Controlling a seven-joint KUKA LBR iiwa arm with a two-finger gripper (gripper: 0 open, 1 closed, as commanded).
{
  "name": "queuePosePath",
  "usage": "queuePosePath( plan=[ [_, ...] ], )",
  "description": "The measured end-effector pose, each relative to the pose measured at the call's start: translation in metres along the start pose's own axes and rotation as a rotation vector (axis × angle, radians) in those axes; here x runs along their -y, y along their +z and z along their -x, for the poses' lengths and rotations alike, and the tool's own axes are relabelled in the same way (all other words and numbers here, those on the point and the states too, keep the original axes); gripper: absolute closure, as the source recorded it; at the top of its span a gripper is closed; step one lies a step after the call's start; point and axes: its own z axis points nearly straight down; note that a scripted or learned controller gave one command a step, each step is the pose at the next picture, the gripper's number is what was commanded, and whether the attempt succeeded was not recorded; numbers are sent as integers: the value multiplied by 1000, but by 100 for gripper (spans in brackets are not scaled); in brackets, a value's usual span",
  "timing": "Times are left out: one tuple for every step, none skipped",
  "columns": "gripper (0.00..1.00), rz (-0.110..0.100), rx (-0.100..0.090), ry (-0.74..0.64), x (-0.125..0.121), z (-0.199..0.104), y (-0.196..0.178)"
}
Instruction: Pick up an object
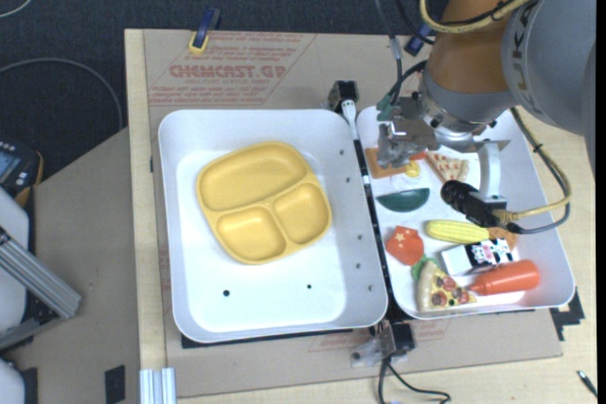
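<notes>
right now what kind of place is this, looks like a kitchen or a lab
Most likely a robotics lab bench, not a kitchen: a robot arm over two white bins, toy food like the corn, loose cables.

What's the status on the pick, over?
Gripper low over right bin's far end, above orange piece. Nothing seen held. Corn, tomato, carrot lie nearby. Yellow tray in left bin.

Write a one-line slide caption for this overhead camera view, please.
Robot arm reaching over the right bin of toy food, beside the left bin holding a yellow divided plate.
</notes>
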Motion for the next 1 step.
queuePosePath(
  plan=[
    [100, -1, 0, -1, 10, -56, 7]
  ],
)
